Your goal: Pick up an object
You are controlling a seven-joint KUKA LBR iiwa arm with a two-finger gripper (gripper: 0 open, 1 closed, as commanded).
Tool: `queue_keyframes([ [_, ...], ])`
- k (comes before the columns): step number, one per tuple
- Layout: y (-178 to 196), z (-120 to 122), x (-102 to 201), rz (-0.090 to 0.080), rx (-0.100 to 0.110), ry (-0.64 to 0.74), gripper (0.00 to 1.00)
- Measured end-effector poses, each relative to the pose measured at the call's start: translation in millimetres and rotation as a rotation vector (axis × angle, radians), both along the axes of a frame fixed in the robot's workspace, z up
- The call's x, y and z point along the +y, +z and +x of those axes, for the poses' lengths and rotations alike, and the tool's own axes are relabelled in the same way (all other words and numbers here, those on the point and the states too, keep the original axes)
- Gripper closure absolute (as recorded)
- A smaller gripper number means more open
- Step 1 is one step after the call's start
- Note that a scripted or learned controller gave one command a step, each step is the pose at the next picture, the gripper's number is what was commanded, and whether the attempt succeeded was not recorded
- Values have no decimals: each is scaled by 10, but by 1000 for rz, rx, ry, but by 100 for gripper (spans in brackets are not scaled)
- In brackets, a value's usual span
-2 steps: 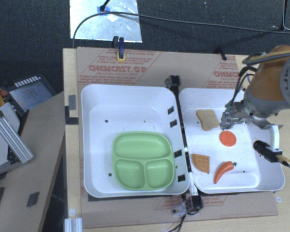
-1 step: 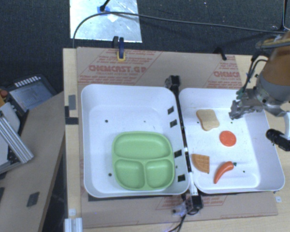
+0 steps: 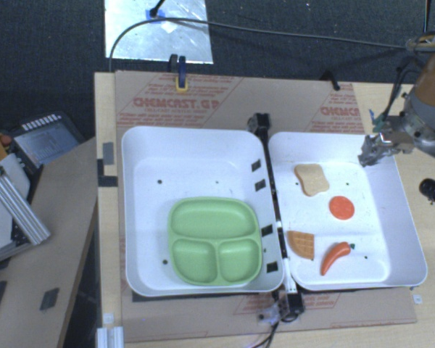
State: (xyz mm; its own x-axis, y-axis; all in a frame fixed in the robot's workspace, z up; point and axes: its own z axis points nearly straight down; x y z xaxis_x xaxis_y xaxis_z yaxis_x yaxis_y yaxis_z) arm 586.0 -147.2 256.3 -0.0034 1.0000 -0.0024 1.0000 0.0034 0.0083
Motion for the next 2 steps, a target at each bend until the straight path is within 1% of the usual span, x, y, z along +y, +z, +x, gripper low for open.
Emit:
queue_keyframes([
  [1, 440, 15, -4, 0, 1, 1, 100],
  [2, 258, -92, 448, 4, 8, 4, 100],
])
